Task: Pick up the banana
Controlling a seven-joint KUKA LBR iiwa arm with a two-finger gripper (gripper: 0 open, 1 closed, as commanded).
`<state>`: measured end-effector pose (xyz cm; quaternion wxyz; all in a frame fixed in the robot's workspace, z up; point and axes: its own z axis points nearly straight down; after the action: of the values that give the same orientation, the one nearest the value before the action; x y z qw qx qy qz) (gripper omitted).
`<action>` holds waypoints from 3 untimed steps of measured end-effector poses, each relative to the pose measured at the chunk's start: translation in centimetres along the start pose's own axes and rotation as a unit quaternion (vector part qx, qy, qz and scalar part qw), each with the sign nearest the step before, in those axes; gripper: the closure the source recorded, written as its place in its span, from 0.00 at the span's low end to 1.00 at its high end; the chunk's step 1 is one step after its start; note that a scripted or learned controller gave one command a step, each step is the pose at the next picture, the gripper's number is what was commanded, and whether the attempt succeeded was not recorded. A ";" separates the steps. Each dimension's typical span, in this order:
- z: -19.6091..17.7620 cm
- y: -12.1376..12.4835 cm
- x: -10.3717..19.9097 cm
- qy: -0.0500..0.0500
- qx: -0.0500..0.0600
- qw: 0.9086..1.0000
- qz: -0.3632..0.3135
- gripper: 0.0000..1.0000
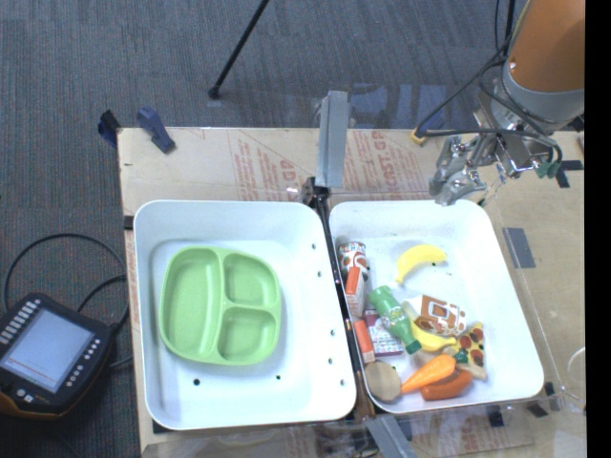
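1. Nearest the camera, a carrot [434,374] lies along the right bin's [506,284] front edge.
2. Behind it sit a green bottle [393,313] and other toy food.
3. Farther back, the banana [420,259] lies alone on bare white floor of that bin.
4. Above the bin's far right corner hangs the pincer [456,181], grasping nothing; whether it is released or clenched I cannot tell.
5. A green divided plate [221,306] rests in the left bin [153,246].
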<state>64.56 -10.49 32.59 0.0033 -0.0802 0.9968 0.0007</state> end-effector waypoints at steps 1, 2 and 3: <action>0.1 -0.1 0.0 0.000 0.000 1.000 0.001 0.00; 8.4 1.5 0.8 0.002 -0.001 0.996 -0.085 0.00; -4.6 -2.2 0.3 -0.001 0.000 0.989 -0.146 0.00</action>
<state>64.56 -12.68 37.15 0.0041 -0.2252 0.9743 0.0004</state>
